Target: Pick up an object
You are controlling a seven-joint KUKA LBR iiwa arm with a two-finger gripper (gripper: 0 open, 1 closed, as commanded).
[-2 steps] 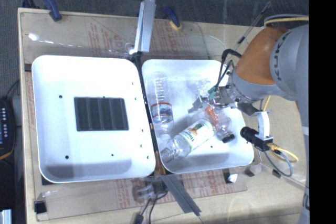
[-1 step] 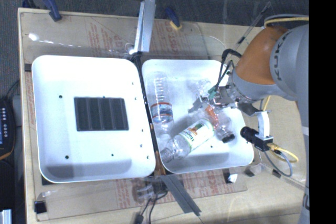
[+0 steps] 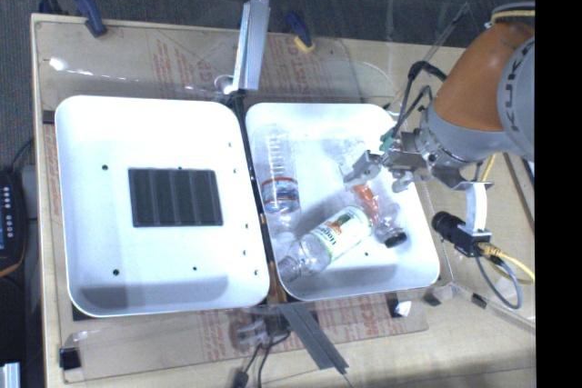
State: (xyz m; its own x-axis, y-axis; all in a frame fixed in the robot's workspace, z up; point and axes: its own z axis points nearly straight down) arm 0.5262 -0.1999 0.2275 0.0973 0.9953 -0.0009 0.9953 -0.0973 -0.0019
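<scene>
The right bin holds three bottles. A clear water bottle with a red and blue label lies along its left wall. Diagonally across the front lies a bottle with a green and white label. A small bottle with an orange label and a black cap sits near the right wall. My gripper hangs over the bin's right half, just above and behind the small orange-labelled bottle. Its fingers are spread open with nothing gripped between them.
A crumpled clear plastic piece lies at the back of the right bin. The left bin holds a dark ribbed rectangle. A metal post stands behind the divide between the bins. Cables trail at the right.
</scene>
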